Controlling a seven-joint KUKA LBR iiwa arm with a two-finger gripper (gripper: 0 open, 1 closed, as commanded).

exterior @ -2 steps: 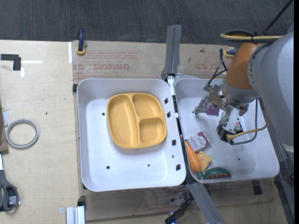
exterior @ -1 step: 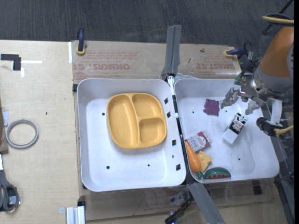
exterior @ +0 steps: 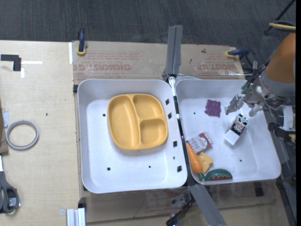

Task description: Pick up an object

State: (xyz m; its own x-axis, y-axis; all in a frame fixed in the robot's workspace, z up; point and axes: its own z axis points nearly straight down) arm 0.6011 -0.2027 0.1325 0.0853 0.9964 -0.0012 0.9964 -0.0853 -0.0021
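The cardboard sheet [exterior: 155,60] under the far edge of both bins bears red print, upside down from this view and too faint to read with certainty. The small packet [exterior: 199,142] in the right bin [exterior: 263,171] has a red and white label, but its writing is too small to make out. The white box [exterior: 236,128] shows a black and white pattern with a red spot on its upper end; no words can be read there either.

The end effector [exterior: 243,102] hangs over the right bin's far right part, its metal fingers [exterior: 233,104] spread apart with nothing between them. The box lies just below it on the bin floor, tilted, and apart from the fingers. A purple grape bunch [exterior: 213,108] sits to the left of the end effector. Along the near left edge of that bin lie a carrot [exterior: 192,158], a yellow wedge [exterior: 205,162] touching it, and a green and red slice [exterior: 217,175] against the near wall.

The left bin [exterior: 94,168] holds a yellow divided plate [exterior: 137,121] with three compartments. A grey divider bar [exterior: 174,51] runs between the bins. On the counter [exterior: 37,173] to the left lie a tape ring [exterior: 21,134], scissors [exterior: 8,197] and a black and white bracket [exterior: 16,61]. Two clamps, one [exterior: 82,42] at the cardboard's left and one [exterior: 235,53] at its right, pin the sheet.
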